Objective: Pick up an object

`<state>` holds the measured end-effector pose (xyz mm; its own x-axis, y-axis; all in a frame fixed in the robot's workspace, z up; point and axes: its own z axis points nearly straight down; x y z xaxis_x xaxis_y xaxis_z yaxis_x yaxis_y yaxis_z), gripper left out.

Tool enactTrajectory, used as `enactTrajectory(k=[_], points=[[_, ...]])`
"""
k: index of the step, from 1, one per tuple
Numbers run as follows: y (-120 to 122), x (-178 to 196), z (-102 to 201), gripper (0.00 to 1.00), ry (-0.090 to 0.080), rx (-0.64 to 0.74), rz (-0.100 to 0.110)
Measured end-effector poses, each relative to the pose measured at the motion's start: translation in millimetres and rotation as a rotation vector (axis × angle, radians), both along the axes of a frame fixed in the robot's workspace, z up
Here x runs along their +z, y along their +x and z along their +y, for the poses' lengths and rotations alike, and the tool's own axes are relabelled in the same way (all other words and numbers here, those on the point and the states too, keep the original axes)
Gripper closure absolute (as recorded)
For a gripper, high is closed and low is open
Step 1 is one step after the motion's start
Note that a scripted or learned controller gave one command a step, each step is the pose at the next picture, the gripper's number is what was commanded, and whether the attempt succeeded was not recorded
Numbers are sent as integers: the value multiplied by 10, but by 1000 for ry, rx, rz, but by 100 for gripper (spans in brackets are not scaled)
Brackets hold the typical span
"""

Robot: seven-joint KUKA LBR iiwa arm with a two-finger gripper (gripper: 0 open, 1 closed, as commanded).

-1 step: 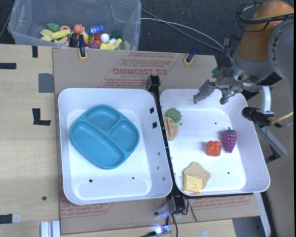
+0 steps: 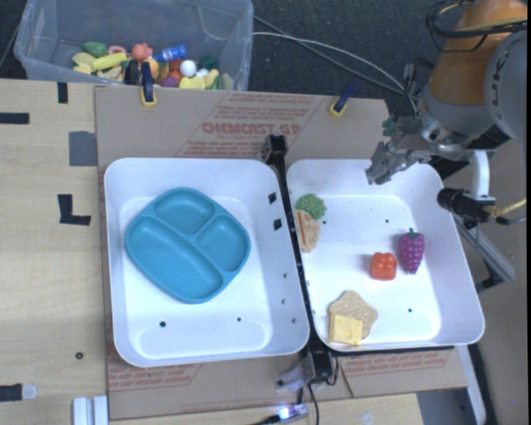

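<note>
Tool [image 2: 378, 172] hovers over right bin [image 2: 451, 326] — cardboard [image 2: 248, 127] print illegible.

The grey arm with its orange band [image 2: 480, 27] reaches in from the right edge, high in the frame, its wrist angled down and to the left. At its end the dark two-finger pincer [image 2: 378, 173] hangs with its tip pointing down-left. Nothing is seen between its fingers.

Glossy blue plastic tray [image 2: 188, 244], smooth white plastic bins [image 2: 203, 339], matt cardboard [image 2: 248, 127] beneath.
</note>
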<state>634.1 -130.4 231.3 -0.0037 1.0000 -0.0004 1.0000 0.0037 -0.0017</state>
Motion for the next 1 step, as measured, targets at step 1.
enactTrajectory(k=[1], points=[[-200,1312,107,100,-1,-1,-11]])
